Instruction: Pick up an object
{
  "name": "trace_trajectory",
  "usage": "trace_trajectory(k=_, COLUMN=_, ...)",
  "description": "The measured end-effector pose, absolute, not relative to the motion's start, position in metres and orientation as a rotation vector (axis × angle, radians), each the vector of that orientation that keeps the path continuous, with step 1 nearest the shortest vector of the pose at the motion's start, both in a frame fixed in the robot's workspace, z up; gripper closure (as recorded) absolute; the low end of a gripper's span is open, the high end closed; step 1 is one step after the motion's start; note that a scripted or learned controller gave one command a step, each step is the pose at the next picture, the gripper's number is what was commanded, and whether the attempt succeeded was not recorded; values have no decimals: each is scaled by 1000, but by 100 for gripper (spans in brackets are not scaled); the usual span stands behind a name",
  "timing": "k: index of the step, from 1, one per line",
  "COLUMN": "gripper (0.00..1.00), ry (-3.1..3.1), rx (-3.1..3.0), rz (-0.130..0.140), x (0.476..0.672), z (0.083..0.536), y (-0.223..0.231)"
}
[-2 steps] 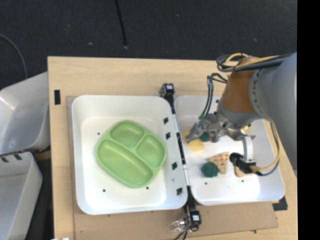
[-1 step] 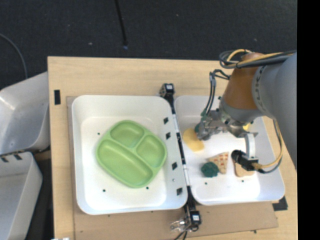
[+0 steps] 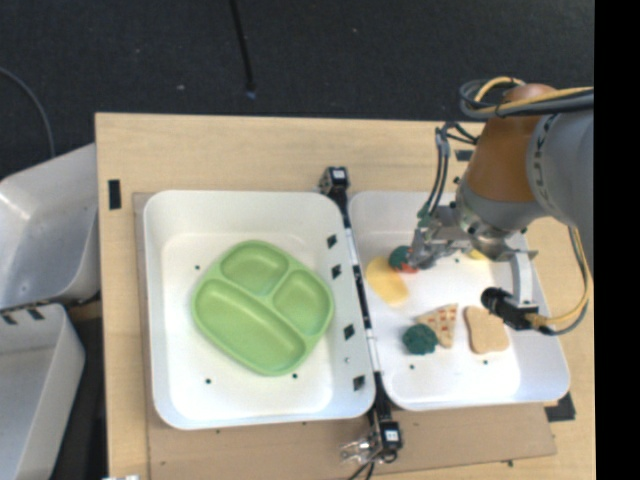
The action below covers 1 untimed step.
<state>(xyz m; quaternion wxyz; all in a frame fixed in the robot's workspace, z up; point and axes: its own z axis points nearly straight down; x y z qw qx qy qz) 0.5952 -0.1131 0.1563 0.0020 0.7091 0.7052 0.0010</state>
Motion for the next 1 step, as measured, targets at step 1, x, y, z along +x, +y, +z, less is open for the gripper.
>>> trace_trajectory(k=1, gripper=100, ry=2217, rx=2220, rz=4, x=594, z=200, y=-114)
